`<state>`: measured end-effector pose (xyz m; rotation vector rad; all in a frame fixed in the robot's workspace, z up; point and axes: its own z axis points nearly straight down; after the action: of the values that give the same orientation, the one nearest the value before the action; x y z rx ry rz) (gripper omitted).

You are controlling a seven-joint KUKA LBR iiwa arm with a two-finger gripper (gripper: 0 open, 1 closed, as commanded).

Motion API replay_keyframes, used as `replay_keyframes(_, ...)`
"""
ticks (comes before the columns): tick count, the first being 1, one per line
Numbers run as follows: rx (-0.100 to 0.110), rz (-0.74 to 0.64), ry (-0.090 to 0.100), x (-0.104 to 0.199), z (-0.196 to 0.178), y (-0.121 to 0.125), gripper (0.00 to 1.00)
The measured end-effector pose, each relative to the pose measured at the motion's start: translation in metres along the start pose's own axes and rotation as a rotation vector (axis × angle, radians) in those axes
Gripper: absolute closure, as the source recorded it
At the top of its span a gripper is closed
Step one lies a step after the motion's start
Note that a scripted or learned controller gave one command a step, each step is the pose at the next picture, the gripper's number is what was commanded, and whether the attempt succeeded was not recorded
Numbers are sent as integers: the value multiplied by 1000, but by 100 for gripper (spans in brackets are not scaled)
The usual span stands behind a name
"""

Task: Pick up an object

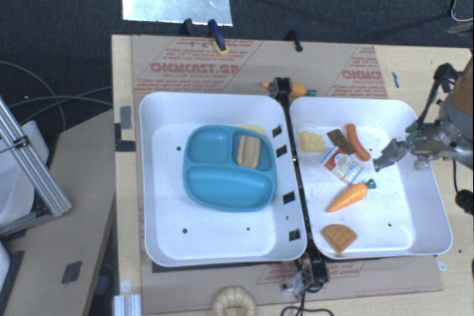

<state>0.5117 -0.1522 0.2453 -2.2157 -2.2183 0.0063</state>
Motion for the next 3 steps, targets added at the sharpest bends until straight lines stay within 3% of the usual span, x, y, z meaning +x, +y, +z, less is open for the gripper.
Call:
replay_keyframes(1, -9, -2, -2, 0, -4, 2, 0)
replay_keyframes(3, -3, 0, 0, 4, 101, 4, 0)
